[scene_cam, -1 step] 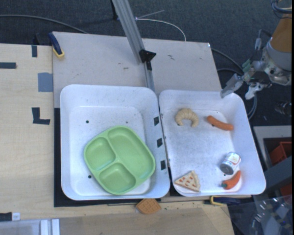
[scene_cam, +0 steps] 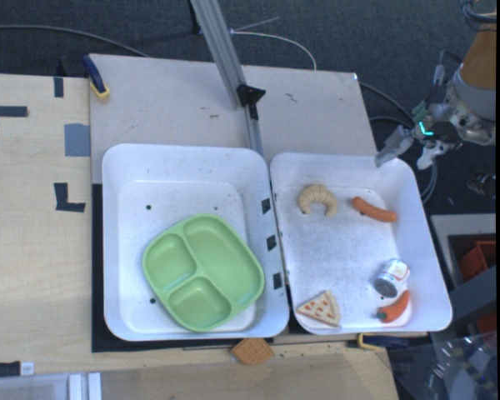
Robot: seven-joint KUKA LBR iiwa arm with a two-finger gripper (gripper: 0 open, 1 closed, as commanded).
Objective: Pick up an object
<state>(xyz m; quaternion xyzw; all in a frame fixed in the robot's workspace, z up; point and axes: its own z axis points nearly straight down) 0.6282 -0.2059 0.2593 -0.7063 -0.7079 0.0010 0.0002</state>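
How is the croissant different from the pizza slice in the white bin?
The croissant is a curved, plain tan crescent; the pizza slice is a flat triangle with red spots on a pale top. The croissant lies near the far side of the right bin, while the pizza slice sits in its near left corner. Both are toy foods lying loose in the same bin, and the gripper touches neither.

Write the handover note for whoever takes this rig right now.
Gripper: open, holding nothing, at the far right corner of the right bin.
In the right bin: croissant, sausage, small can, carrot, pizza slice.
In the left bin: green divided plate.
A cracker lies on the bench in front of the bins.
Done: nothing picked yet.
Left: descend, grasp one object, lift. The sausage looks nearest.
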